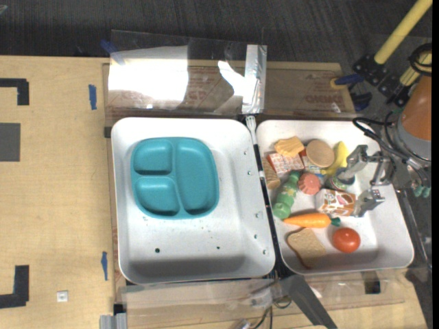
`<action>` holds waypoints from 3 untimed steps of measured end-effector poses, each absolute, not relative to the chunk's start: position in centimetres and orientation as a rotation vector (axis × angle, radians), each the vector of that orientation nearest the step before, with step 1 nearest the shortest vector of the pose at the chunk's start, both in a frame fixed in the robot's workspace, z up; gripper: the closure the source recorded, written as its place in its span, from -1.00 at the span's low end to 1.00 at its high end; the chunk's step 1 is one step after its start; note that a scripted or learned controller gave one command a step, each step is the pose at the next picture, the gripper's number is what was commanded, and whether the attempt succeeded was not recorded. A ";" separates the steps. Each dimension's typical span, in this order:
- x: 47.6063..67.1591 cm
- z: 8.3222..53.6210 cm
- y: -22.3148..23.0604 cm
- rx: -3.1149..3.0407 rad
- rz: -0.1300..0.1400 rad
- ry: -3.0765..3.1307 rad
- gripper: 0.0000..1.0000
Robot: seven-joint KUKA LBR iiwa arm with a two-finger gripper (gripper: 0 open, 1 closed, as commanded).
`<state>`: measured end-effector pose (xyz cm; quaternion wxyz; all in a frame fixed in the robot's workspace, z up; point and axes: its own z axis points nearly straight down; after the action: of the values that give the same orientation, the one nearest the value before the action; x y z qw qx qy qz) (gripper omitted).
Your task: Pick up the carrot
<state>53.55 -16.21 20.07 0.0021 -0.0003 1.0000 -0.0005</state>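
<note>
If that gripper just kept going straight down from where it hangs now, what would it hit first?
Most likely the small red-and-white packet, which lies right beside the gripper in the right bin. The carrot lies a little further to the camera's left, so it would probably be missed. Depth is hard to judge from this slanted view.

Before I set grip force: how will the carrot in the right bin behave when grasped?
The carrot looks like smooth molded plastic, so probably stiff, light, and somewhat slippery. Its tapered round body lies on its side, so a nudge may roll it toward the bread slice or tomato close by.
</note>
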 end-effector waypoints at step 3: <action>49.7 11.0 -9.3 -0.172 -0.016 3.077 1.00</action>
<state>49.69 -9.30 10.97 0.0299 -0.0559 0.9980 -0.0050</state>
